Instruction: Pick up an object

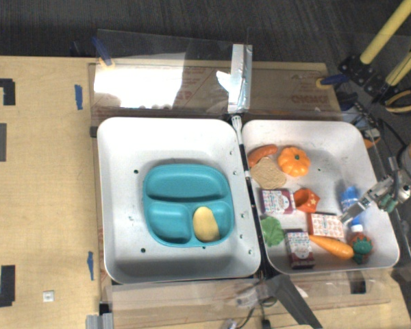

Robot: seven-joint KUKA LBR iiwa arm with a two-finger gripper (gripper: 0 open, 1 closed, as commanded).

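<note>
Plywood surface (41, 184) carries two white bins; the right bin (329, 139) is crowded with toys. At its right wall the gripper (370, 201) hangs, its open-or-shut state impossible to tell. Just left of the gripper stands a small blue bottle (349, 199), the nearest candidate.
</note>
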